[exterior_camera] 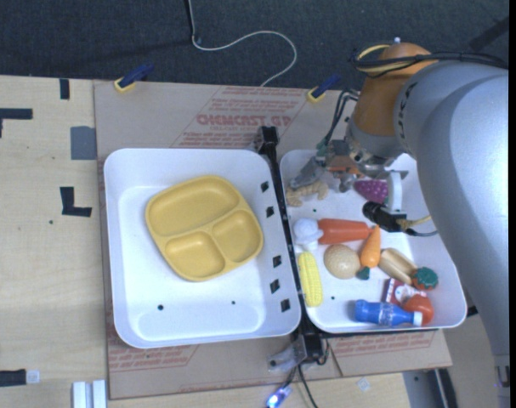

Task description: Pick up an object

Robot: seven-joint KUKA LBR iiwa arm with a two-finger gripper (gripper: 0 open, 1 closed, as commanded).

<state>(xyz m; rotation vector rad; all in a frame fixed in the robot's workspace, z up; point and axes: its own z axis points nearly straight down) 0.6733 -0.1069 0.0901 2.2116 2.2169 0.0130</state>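
Camera view: long carrot (344, 229) lies horizontally, left of gripper (313, 173).

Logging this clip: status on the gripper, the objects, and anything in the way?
Gripper low over right bin far corner, nothing seen held. Toy food crowded there: carrot, corn, blue bottle.

One fixed camera looks down on the bench (36, 228) from above, at a slant, facing both white bins side by side. The left bin (130, 313) lies near the middle of the frame and the right bin (445, 313) toward the right. The arm (462, 143) comes in from the right, close to the lens and looming large. Dark floor (87, 15) runs across the top beyond the bench's far edge. The camera sits near enough that the bins fill most of the frame's width.
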